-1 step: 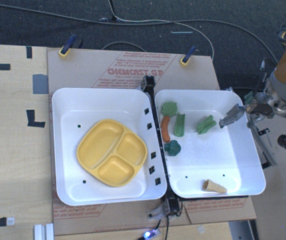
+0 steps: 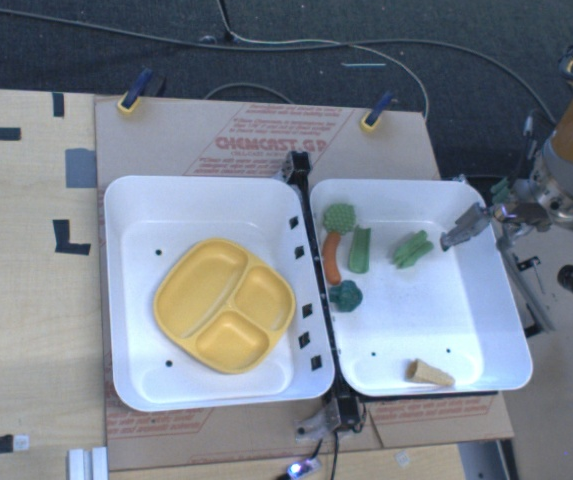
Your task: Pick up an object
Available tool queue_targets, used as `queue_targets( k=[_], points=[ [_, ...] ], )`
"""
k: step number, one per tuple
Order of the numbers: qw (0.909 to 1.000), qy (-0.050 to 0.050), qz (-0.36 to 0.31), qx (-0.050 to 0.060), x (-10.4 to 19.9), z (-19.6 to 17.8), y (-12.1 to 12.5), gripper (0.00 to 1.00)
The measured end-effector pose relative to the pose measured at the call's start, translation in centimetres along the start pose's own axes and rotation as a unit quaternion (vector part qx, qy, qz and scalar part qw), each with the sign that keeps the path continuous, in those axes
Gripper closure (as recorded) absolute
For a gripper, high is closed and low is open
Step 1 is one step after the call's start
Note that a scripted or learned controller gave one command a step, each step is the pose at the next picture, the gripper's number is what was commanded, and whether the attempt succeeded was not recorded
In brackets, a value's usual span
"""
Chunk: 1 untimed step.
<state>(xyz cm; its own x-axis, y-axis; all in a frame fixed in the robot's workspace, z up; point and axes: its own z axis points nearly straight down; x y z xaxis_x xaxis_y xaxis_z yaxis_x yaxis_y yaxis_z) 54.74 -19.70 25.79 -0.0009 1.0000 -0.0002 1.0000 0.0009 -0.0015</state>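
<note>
Two shallow white bins sit side by side on the surface (image 2: 26,268), meeting along a black clipped seam. The left bin (image 2: 126,218) holds a yellow three-compartment plate (image 2: 224,305), lying flat and turned at an angle near the bin's middle, with bare white floor around it on every side. The right bin (image 2: 486,358) holds the small pieces: a green broccoli floret (image 2: 340,217) near its far left corner, an orange carrot (image 2: 332,256) just below it along the left wall, a green stick-shaped piece (image 2: 359,250) just beside the carrot, a dark green leafy lump (image 2: 345,296) at the carrot's near end, a light green ridged piece (image 2: 413,249) lying apart toward the middle, and a tan wedge (image 2: 431,373) close to the near edge. The light green ridged piece is short, knobbly and tilted, and touches nothing else. The gripper (image 2: 463,230) reaches over the right bin's right edge near the far right corner, its dark tip just beside that piece but not on it; whether the jaws are wide or narrow cannot be told, and nothing shows between them. The middle and near right of this bin's floor lie bare. A brown cardboard sheet (image 2: 266,138) lies under both bins, clamped at its far edge by two blue-and-yellow clips (image 2: 134,92).
</note>
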Motion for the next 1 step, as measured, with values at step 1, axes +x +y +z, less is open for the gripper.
queue_targets(
  k=[1],
  points=[
    [1.0000, 0.000, 0.000, 0.003, 0.63, 6.22, 0.35, 0.00]
  ],
)
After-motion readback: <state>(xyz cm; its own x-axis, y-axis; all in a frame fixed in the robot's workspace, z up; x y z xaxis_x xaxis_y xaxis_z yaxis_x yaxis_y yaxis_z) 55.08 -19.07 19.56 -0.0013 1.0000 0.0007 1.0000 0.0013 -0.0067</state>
